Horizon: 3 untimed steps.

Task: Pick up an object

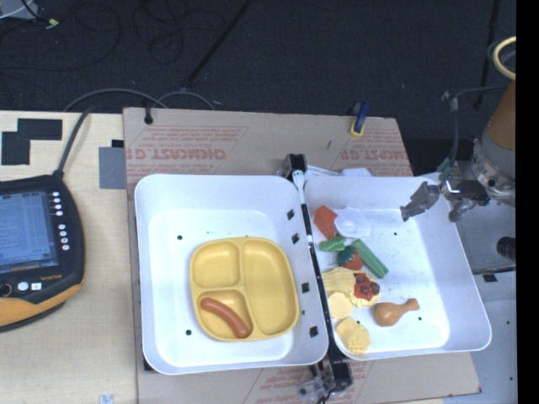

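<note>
Nearest, in the right white bin (472,326): yellow plastic corn cob (352,337), tan toy drumstick (394,311). Left, yellow divided plate (244,289) with brown sausage (224,316). Farther right, two-finger gripper (438,200) above the bin's far rim, fingers spread, gripping nothing.

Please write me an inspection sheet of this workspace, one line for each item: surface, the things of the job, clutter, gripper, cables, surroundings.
Surface: cardboard sheet under two white bins, left bin and right bin, side by side.
Job's things: in the right bin, a pile of toy food near its left wall: orange piece, white spoon, green pieces, yellow pieces, corn cob, drumstick.
Clutter: yellow divided plate in the left bin, a sausage in its near compartment.
Gripper: gripper over the right bin's far right corner, holding nothing; fingers' state unclear.
Cables: black cables on the dark floor beyond the bench.
Surroundings: pendant with screen at left.
</note>
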{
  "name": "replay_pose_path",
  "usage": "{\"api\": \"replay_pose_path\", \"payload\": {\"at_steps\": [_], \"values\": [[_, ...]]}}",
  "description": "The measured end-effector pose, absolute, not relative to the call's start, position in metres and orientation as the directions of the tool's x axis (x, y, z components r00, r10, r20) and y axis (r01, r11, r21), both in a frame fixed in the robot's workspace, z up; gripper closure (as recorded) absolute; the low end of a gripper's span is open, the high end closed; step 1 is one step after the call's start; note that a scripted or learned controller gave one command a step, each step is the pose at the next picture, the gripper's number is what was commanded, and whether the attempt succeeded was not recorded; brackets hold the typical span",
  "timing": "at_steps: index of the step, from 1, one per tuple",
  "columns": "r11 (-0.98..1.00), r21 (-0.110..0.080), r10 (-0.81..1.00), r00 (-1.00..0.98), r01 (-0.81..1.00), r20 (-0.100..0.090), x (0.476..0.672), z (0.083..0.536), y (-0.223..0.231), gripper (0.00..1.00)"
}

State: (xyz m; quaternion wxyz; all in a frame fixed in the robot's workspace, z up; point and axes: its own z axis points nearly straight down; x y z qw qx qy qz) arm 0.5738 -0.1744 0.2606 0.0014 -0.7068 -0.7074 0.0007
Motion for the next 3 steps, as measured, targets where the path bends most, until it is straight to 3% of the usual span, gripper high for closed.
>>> {"api": "replay_pose_path", "payload": {"at_steps": [1,2,3], "values": [[0.001,-0.004,1.0,-0.001,1.0,0.002,0.574,0.271,-0.175,1.0],[0.003,0.009,1.0,-0.003,1.0,0.0,0.511,0.39,-0.136,1.0],[0.003,-0.009,1.0,-0.003,1.0,0.003,0.494,0.31,-0.098,1.0]]}}
